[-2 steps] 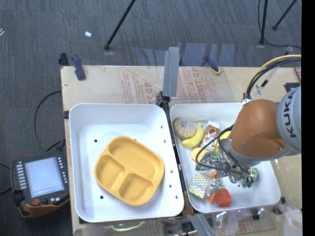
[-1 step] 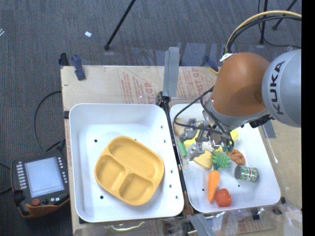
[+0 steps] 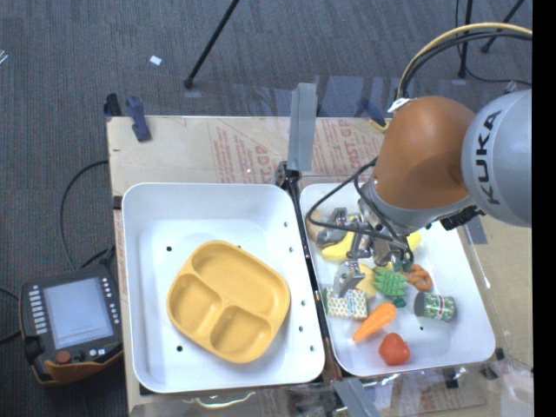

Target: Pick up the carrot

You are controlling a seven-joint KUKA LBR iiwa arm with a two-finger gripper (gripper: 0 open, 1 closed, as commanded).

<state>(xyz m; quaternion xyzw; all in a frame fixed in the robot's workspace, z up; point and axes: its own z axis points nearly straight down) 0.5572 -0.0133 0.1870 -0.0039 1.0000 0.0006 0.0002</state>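
One small orange plastic carrot lies in our right white bin, just below the tool; we can't tell its grip state.

robot lab, kuka arm, teach pendant, tripod legs, carpet

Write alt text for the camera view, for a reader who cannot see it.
A grey and orange robot arm reaches from the right over the right white bin, its gripper low among small toy foods, just above an orange carrot lying near a red tomato. The left white bin holds a yellow divided plate.
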